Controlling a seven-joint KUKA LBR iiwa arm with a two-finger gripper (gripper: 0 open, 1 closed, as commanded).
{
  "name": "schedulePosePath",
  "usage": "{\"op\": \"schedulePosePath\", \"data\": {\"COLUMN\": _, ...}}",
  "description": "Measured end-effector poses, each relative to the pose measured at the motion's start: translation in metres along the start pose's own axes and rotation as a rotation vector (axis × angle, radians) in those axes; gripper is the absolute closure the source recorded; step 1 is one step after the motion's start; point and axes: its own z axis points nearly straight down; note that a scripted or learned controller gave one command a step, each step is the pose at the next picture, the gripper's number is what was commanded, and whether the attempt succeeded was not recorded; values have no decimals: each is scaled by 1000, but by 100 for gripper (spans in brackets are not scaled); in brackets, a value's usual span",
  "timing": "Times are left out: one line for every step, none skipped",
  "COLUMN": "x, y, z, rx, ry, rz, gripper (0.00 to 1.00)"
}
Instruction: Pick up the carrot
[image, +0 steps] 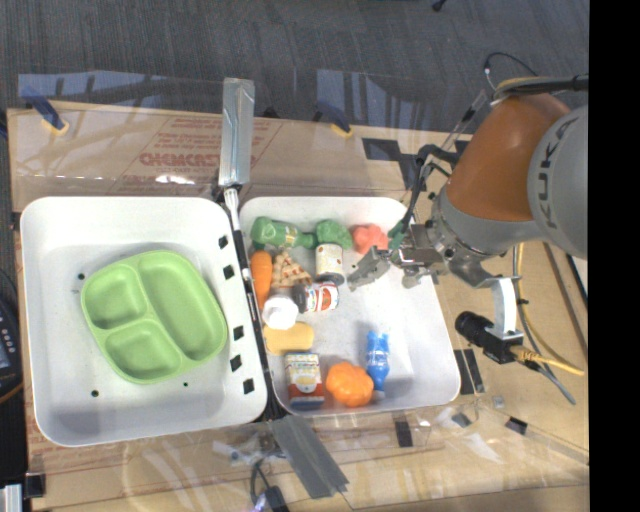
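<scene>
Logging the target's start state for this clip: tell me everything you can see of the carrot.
The carrot is a small orange, smooth, plastic-looking toy, tapering toward its lower end. It lies flat and roughly lengthwise along the left wall of the right bin, near the divider between the bins. A pizza-slice toy lies right beside it on the right, and a white round piece sits at its lower tip. The gripper hovers off to its right, apart from it.

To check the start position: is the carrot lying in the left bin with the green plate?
No, the carrot lies in the right bin, against its left wall.
</scene>
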Motion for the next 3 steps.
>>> {"op": "schedulePosePath", "data": {"x": 90, "y": -49, "z": 61, "rx": 1, "ry": 0, "rz": -82, "gripper": 0}}
{"op": "schedulePosePath", "data": {"x": 15, "y": -50, "z": 132, "rx": 1, "ry": 0, "rz": -163, "gripper": 0}}
{"op": "schedulePosePath", "data": {"x": 41, "y": -45, "z": 154, "rx": -13, "ry": -6, "rz": -411, "gripper": 0}}
